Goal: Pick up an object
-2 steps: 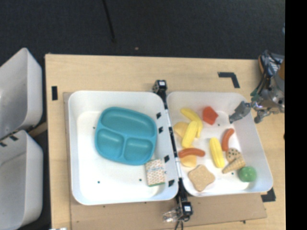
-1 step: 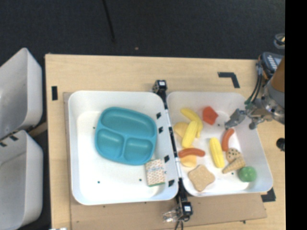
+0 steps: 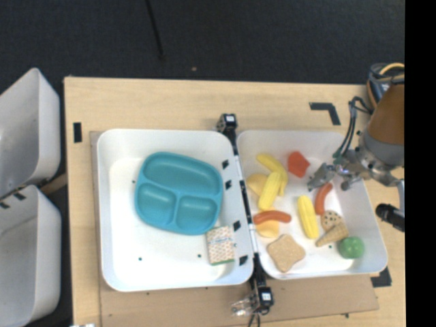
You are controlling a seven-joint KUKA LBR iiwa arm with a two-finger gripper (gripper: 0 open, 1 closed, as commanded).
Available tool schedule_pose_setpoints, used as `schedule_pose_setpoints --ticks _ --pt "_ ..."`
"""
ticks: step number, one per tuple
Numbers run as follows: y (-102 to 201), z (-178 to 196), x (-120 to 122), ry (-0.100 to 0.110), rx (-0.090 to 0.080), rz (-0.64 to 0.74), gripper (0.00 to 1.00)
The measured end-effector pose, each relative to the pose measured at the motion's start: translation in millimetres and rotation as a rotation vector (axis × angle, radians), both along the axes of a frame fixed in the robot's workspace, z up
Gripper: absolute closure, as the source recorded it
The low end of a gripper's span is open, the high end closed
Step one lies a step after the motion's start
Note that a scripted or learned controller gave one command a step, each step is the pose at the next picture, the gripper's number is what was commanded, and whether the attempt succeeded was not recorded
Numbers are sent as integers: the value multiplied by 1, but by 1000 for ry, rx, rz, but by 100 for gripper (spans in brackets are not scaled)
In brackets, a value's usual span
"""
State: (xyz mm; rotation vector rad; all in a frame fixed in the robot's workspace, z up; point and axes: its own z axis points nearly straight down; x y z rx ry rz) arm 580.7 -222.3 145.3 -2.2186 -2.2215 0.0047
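Note:
The right bin holds several toy foods: a red block, a banana, a corn cob, a second yellow cob, an orange-red hot dog, a red sausage, a cookie, a bread slice and a green ball. My gripper hangs over the bin's right side, just above the top end of the red sausage. Its fingers are spread open with nothing between them.
The left bin carries a blue divided plate and a small patterned packet at its front right corner. A clamped divider joins the two bins. The grey arm enters from the right.

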Motion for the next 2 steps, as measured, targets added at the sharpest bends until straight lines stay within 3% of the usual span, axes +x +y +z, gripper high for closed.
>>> schedule_pose_setpoints --ticks 1,2 --pt "-1 -47 0 -1 0 -5 0" --pt "-2 -35 1 -5 -1 -8 100"
